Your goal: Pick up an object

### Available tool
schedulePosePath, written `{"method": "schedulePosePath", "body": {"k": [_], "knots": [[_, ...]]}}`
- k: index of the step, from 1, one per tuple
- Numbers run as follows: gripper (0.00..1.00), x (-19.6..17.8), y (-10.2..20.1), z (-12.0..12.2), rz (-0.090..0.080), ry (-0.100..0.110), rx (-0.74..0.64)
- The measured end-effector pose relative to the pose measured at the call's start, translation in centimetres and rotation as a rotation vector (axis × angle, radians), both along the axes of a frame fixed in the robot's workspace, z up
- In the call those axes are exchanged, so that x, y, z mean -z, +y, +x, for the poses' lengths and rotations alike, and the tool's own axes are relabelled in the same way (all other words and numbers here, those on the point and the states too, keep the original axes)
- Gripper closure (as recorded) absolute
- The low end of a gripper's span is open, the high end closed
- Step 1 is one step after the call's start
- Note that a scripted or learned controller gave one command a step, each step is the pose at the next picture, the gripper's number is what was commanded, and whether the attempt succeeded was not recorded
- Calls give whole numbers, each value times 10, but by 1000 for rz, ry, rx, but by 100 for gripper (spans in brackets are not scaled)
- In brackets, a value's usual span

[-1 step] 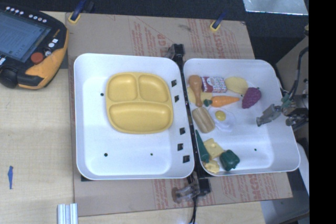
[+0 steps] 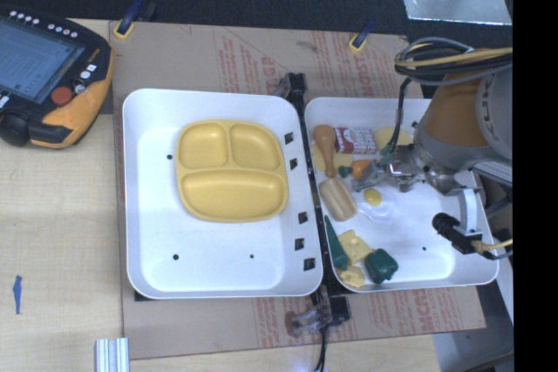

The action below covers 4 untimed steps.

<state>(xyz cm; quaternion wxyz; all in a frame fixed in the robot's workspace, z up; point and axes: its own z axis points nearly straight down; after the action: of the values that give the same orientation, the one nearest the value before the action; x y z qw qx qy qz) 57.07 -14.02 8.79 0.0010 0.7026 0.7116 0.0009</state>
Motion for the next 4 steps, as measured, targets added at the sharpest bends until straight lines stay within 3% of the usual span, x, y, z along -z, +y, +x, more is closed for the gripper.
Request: {"method": "schedulePosePath", "body": {"k": [1, 2, 3, 4], "knots": [[0, -33, -20, 65, 21, 83, -6], [0, -10, -49, 56, 25, 17, -1], [0, -1, -44, 84, 18, 26, 2], [0, -18, 31, 47, 2, 10, 3]]}}
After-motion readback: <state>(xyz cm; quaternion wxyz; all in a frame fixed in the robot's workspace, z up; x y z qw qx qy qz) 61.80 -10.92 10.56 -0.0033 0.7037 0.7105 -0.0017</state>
